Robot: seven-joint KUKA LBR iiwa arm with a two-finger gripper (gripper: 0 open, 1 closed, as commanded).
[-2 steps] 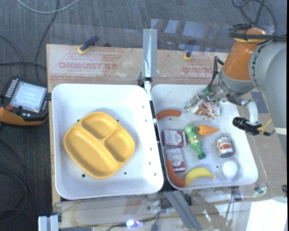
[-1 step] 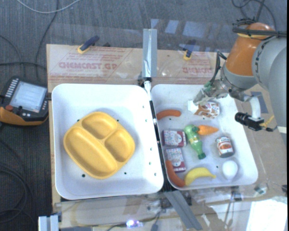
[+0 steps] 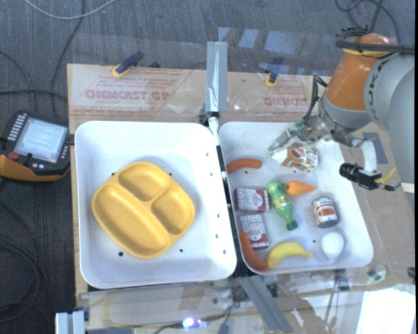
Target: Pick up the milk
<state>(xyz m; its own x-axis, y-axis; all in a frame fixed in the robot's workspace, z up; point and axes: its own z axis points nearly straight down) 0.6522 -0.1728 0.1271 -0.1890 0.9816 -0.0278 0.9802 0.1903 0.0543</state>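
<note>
Position: my gripper point(image 3: 290, 139) hangs over the rear of the right bin point(image 3: 355, 256), just behind the task item. Its opening cannot be judged from this slanted view, so I record it as undetermined. Nothing is seen held in it.

Task item: I take the milk point(image 3: 300, 159) to be the small white carton with brown patches, lying on its side near the back wall of the right bin. The print is too small to read, so this identification is a judgement. It lies apart from the sausage point(image 3: 244, 164) to its left and near the carrot point(image 3: 302, 187) in front of it. My gripper is just beside its rear edge; contact cannot be confirmed.

Handling assessment: likely a toy or small carton, so light, with flat, fairly stiff faces that may dent if squeezed hard. The surface looks smooth and could slip. The best hold appears to be across the two narrow sides at mid-length, closing squarely on flat faces, not on a corner.

Other contents of the right bin: two red packets point(image 3: 251, 200), green bottle point(image 3: 281, 202), jar point(image 3: 324, 211), banana point(image 3: 289, 253). The left bin point(image 3: 90, 138) holds a yellow divided plate point(image 3: 143, 208).
</note>
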